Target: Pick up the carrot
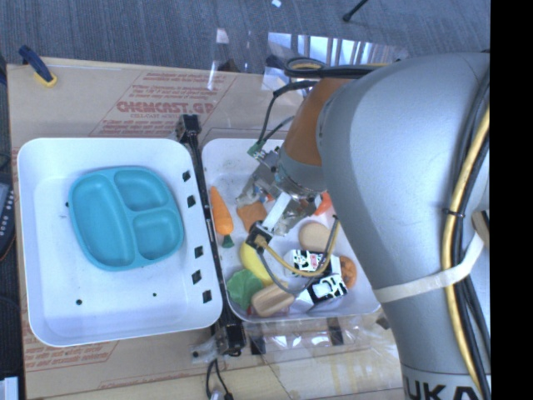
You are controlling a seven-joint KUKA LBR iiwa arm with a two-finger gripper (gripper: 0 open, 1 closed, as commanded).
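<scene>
One fixed overhead camera, slanted down on both bins (33, 223) (arm (400, 182) from right)

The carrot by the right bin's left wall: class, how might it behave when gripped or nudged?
The carrot looks like a smooth, tapered toy, so it is probably stiff and light. Its round body may roll or slip sideways from the pincer. Lying along the right bin's wall, it could wedge there if pushed.

The carrot (221, 213) is orange with a green stalk end, long and tapered. It lies flat in the right-hand bin (218, 161), close along its left wall, stalk end toward the camera.
</scene>
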